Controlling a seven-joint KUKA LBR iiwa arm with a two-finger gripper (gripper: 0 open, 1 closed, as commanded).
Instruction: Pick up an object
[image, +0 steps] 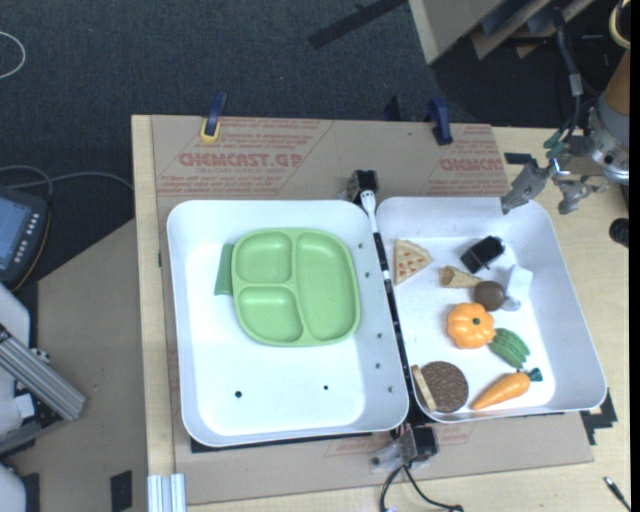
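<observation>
- Cardboard-topped bench carries two white bins; the right bin holds the toys.
- Black block lies just below-left of the claw, nearest of all; it looks light and stiff, best pinched across its short sides.
- Claw hovers over the bin's far rim, fingers spread, holding nothing.
- Farther off: pumpkin, carrot.

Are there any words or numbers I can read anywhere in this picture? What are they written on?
"CHEMCAST GP": red print on the brown board under the bins, above the left bin; the last letters are blurry, so that ending is my best reading.
Red print above the right bin: it looks like the same word, cut off and too blurred to read.
Smaller red lines under both: too small to read.
The green plate and the toy foods carry no words.
</observation>
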